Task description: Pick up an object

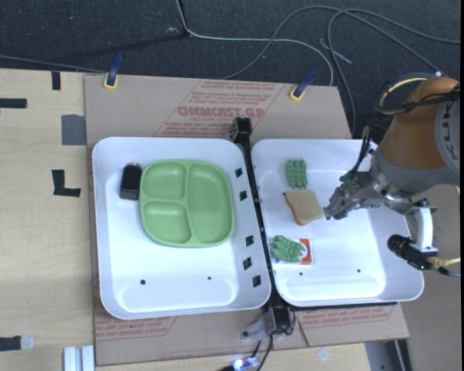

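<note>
Your claw [337, 207] hangs low in the right white bin [371, 284], just beside the tan bread-like slab [303, 206]. You cannot tell its grip.

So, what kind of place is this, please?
Probably a robotics lab test bench, not a kitchen. Two white bins sit on a clamped cardboard sheet, loose cables run across dark carpet, and a gripper hangs above toy-like items such as a green divided plate.
</note>
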`<state>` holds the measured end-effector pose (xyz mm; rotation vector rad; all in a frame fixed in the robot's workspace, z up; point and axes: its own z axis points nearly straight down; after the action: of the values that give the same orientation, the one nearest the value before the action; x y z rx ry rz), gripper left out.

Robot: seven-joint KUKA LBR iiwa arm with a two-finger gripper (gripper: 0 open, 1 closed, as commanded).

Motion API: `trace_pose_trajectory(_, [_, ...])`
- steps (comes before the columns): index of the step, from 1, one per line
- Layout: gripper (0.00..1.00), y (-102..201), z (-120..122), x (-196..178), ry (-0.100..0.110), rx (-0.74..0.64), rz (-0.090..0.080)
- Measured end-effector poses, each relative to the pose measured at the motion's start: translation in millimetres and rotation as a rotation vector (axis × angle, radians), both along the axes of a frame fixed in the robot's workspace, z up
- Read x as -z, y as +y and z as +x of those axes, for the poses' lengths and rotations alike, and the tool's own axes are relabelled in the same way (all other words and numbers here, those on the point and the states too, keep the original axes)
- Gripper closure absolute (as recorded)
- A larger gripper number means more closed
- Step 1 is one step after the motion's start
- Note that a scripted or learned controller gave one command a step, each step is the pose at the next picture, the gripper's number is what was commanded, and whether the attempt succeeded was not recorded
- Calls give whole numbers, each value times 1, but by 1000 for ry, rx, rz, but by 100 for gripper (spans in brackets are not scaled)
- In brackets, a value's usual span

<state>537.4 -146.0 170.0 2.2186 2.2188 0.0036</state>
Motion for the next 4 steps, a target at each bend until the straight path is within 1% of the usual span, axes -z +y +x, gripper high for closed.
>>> trace_pose_trajectory(1, [100, 4, 2, -63, -1, -2, 0])
trace_pose_trajectory(2, [100, 4, 3, -116, -1, -2, 0])
trace_pose_trajectory(3, [100, 59, 18, -98, 6, -5, 1])
trace_pose_trajectory(4, [100, 108, 39, -100, 5, -6, 1])
